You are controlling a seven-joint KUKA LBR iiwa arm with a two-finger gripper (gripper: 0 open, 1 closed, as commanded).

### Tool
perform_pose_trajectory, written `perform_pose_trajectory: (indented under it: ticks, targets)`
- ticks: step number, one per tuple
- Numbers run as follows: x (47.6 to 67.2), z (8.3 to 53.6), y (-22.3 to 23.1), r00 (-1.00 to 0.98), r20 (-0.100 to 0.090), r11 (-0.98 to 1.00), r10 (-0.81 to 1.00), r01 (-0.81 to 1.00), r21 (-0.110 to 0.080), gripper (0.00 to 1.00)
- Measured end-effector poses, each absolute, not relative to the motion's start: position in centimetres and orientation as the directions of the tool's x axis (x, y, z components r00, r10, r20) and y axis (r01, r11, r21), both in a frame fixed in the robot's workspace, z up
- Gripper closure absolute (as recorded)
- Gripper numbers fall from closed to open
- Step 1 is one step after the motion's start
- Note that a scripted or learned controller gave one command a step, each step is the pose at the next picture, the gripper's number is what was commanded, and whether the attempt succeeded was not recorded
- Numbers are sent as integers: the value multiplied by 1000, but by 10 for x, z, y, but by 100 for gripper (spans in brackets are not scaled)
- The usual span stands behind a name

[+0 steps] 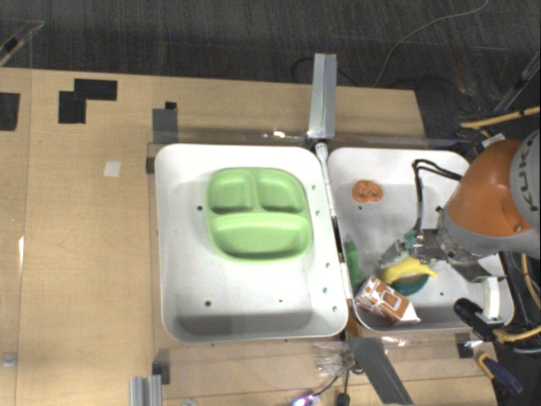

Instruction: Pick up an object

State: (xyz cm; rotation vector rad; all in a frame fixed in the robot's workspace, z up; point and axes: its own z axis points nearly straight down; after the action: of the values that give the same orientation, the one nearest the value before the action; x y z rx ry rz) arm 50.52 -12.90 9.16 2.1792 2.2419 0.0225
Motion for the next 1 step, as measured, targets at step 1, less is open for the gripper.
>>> perform_pose_trajectory:
  ticks: [1]
  targets:
    - [497,92,-132,-86,-5,87,996,996,27,0]
